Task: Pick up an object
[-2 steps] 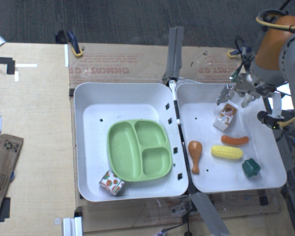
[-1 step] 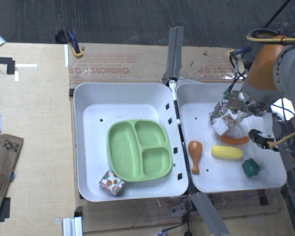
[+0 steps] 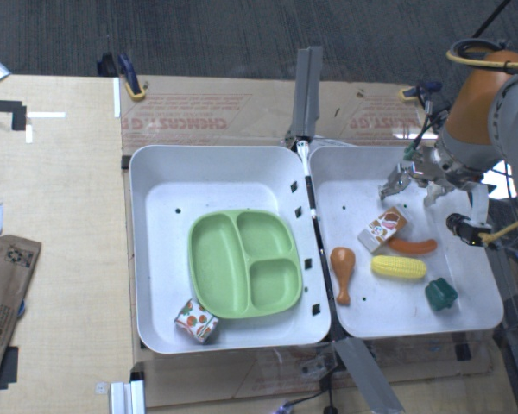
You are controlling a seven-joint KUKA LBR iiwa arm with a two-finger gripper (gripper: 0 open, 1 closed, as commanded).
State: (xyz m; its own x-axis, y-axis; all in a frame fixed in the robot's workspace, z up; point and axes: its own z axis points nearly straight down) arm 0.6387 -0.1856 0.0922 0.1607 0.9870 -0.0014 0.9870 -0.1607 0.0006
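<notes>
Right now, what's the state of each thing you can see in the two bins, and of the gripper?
gripper: open, holding nothing, above right bin
green tray: flat in left bin
small carton: tipped over by the tray's corner
juice box: lying in right bin
sausage: lying flat
corn: lying flat
drumstick: lying flat
green block: resting

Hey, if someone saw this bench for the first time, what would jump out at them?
The big green divided tray in the left bin stands out most. Next, the right bin's cluster: corn cob, sausage, drumstick and a small carton. The gripper hangs above that bin's far side, open.
</notes>
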